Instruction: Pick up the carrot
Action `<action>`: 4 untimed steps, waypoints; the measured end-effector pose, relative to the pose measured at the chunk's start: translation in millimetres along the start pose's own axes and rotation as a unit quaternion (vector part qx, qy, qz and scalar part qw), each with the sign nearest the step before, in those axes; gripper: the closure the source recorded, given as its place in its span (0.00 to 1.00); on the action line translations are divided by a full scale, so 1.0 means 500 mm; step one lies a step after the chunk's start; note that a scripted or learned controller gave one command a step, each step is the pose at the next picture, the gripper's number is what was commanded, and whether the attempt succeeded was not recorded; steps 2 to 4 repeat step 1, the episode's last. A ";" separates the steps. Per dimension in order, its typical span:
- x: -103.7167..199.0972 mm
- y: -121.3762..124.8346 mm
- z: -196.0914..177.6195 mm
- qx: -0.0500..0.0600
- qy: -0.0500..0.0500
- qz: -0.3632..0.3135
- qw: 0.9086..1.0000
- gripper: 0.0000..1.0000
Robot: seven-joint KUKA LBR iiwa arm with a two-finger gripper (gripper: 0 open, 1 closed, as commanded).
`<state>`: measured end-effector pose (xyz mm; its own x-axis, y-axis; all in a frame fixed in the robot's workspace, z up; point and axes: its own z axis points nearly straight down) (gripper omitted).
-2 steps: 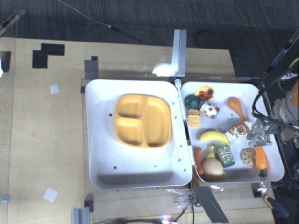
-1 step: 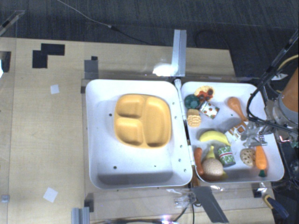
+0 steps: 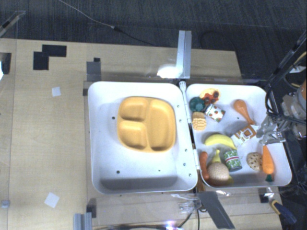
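Left of centre, I see a yellow divided plate (image 3: 146, 123) in one bin (image 3: 100, 176). Rightward, the carrot (image 3: 267, 162), orange with a green tip, lies along the other bin's right wall. Above it the gripper (image 3: 271, 131) is blurred; I cannot tell its jaw state.

Light wood bench top (image 3: 43, 143) fills left and centre of frame, black square markers (image 3: 48, 55) upper left, small pale tape squares on left side. Dark grey carpet floor (image 3: 144, 8) across top, thin cable (image 3: 72, 8) running over it. Glare spot top centre.
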<state>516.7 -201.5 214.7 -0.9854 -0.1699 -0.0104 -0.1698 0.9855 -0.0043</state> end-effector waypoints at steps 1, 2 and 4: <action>0.047 0.000 0.121 -0.002 0.002 -0.234 0.972 1.00; 0.047 0.000 0.121 -0.002 0.002 -0.234 0.972 1.00; 0.047 0.000 0.121 -0.002 0.002 -0.234 0.972 1.00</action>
